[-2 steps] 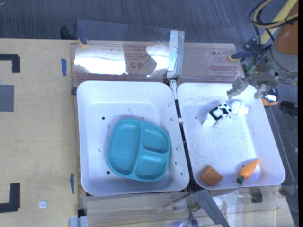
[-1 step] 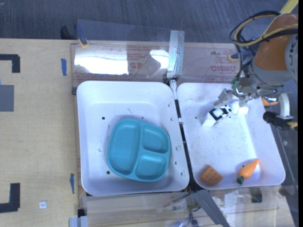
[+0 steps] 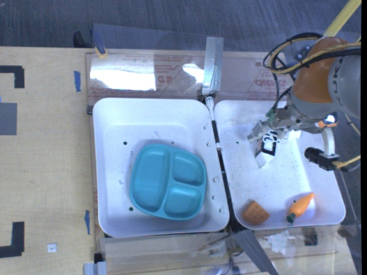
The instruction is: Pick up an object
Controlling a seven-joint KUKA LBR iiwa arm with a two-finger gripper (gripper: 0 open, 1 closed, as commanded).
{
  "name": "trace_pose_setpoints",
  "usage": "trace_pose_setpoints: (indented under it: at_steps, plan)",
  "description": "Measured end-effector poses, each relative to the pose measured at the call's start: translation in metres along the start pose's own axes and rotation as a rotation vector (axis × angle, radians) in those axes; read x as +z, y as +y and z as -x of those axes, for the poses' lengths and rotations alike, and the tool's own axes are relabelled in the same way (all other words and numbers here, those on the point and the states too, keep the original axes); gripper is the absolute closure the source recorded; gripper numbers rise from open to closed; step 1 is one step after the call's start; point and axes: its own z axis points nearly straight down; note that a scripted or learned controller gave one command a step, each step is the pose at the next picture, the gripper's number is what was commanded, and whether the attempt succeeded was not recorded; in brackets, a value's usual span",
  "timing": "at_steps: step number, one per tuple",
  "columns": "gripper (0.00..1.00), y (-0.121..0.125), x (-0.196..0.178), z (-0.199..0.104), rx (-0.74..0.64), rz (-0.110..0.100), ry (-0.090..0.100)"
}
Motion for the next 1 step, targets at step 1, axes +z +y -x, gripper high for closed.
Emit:
trace_pose_setpoints:
  at_steps: [1]
  plan:
    - [1.0, -0.0005, -0.008, -0.0003, 0.001, -0.001, 0.001]
